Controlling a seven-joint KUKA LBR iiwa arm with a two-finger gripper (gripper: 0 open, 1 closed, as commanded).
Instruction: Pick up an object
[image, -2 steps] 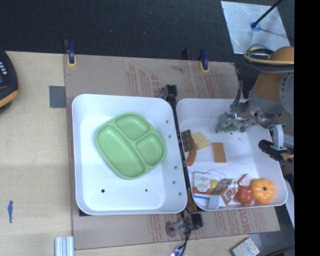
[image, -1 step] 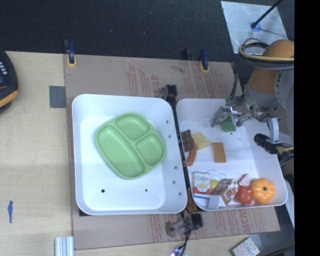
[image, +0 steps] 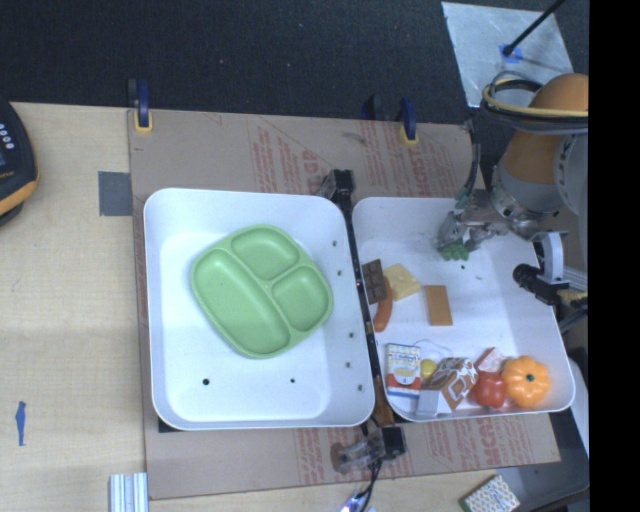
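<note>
A green divided plate is lying in the left bin, well apart from the gripper; it is looking light, stiff and slick, and I judge its raised rim to be the only fair hold. In the right bin, toys are sitting along the near edge and the middle: a pale yellow wedge, a tan block, a small printed carton, a red piece and an orange pumpkin. All are appearing small, light and rigid. The pumpkin is looking round and smooth, likely to slip, so a squeeze across its middle seems safest; the flat block offers parallel sides. The gripper is hovering over the bin's far part, pointing down near a small green bit; whether it is apart or together I cannot tell.
</note>
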